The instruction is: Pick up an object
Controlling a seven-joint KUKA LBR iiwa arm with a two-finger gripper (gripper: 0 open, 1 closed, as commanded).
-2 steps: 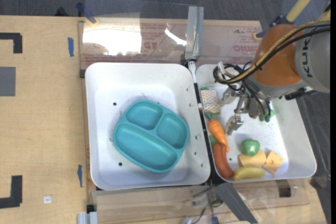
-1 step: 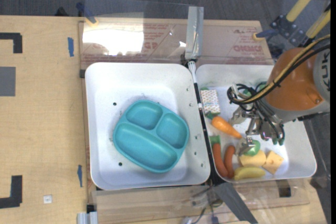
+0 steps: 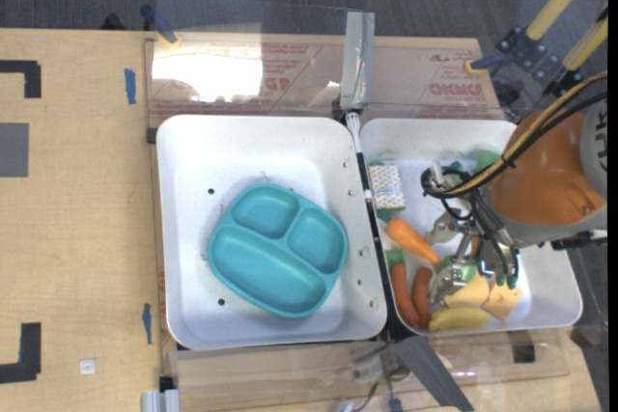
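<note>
The right bin holds a heap of toy food. An orange carrot lies at its left, with a red sausage and a second reddish piece beside it. A yellow banana and a yellow cheese wedge sit at the front. A small patterned packet lies near the divider. My gripper reaches down into the heap, just above the banana and a green piece. The arm's orange band hides the back right of the bin.
The left bin holds a teal divided plate. A clear panel stands upright behind the two bins. Black and yellow cables loop over the right bin beside the wrist.
</note>
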